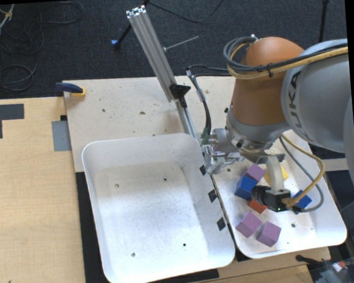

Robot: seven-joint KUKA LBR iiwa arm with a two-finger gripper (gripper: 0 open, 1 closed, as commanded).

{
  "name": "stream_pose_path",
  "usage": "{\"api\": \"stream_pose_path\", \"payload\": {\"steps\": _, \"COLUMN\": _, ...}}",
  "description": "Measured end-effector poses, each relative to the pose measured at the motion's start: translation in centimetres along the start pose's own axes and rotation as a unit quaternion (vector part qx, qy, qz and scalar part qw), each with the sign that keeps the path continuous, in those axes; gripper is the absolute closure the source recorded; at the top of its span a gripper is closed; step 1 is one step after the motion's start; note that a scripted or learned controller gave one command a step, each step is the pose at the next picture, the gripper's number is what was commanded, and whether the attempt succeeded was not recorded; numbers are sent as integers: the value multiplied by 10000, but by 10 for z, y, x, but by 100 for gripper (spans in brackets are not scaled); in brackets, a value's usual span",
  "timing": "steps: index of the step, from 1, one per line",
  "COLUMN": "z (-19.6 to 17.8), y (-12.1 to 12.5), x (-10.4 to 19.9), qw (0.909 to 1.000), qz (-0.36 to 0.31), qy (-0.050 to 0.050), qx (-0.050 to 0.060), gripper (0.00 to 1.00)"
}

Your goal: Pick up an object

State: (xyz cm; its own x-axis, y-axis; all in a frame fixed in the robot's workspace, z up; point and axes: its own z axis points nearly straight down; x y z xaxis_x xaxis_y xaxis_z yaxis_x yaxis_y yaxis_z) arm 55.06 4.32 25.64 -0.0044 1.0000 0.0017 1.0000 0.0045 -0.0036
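Hand (pixel 216 155) of the grey arm hangs low over the seam where the two shallow white bins meet, at the upper left corner of the right-hand white bin (pixel 322 236); the bulky wrist hides most of it, so I cannot tell whether it is wide or narrow, and nothing can be seen held in it.

All the pickable things lie in that right-hand bin: a small purple cube (pixel 256 173) nearest the hand, a blue cube (pixel 244 189) touching it from below, a yellow block (pixel 276 174) just beside it on the right, a red block (pixel 256 206) lower down, and a second purple cube (pixel 249 223) with a third purple cube (pixel 269 234) close together near the front rim; the left-hand white bin (pixel 146 219) carries only dark specks.

My judgement is that the grasp is not yet made. The risks from here: the hand stands over the rims and not over a block, so a straight descent could strike the bin edges or close on air; the first purple cube and the blue cube are pressed together, so a close could catch both, or push one aside; a nudged rim could slide the bin on the pale wooden table (pixel 120 112).
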Motion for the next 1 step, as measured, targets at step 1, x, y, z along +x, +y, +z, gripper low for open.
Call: {"api": "stream_pose_path", "payload": {"steps": 1, "z": 2, "y": 16, "x": 50, "qw": 10000, "qz": -3, "qy": -2, "qx": -5, "gripper": 100}}
